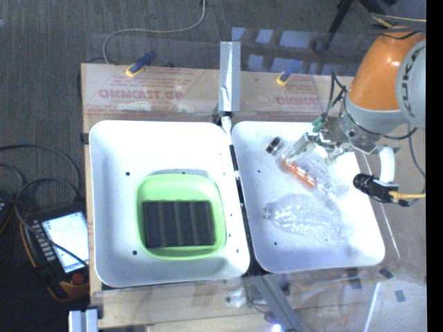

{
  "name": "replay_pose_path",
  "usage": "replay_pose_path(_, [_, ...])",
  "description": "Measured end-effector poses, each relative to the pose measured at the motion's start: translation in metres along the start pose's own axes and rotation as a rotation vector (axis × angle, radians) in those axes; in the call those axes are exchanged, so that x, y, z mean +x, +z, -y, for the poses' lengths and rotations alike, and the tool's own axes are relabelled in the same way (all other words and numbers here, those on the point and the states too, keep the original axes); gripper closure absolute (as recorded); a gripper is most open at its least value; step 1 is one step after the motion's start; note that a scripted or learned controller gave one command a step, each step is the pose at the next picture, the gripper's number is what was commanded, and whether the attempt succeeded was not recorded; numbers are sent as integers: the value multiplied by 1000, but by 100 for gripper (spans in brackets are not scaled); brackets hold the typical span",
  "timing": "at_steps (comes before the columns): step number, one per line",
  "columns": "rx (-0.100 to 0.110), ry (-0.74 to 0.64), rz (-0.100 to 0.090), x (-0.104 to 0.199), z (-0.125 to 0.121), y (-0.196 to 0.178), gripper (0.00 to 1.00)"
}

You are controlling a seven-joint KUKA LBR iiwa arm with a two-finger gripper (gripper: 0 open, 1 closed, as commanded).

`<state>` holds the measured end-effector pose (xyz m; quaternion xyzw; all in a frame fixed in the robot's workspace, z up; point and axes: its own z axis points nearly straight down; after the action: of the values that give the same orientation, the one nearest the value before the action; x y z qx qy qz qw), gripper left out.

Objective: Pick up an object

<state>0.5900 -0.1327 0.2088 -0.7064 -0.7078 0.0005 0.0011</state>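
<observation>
Two clear plastic bottles [308, 216] lie in the right bin [360, 251], one with an orange part [302, 173] inside. Just above them is the end effector [320, 144] (open or clenched, I cannot tell). A green tray [180, 216] sits in the left bin [114, 185].

**Materials and finish**

Both bins, left [111, 185] and right [360, 244]: smooth white plastic, slight sheen. Green basket [181, 184]: glossy plastic, dark ribbed insert. Crushed bottle [308, 216]: clear thin plastic, crinkled, shiny highlights. Second clear bottle [304, 166]: transparent plastic, orange piece inside. Arm shell [384, 75]: glossy orange and matt grey. Bench top [159, 95]: matt cardboard-like board, printed red. Floor [55, 26]: rough grey carpet.
</observation>
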Motion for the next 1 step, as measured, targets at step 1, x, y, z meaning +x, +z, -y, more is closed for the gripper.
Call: replay_pose_path(1, [-23,39,4,-11,-31,99,0])
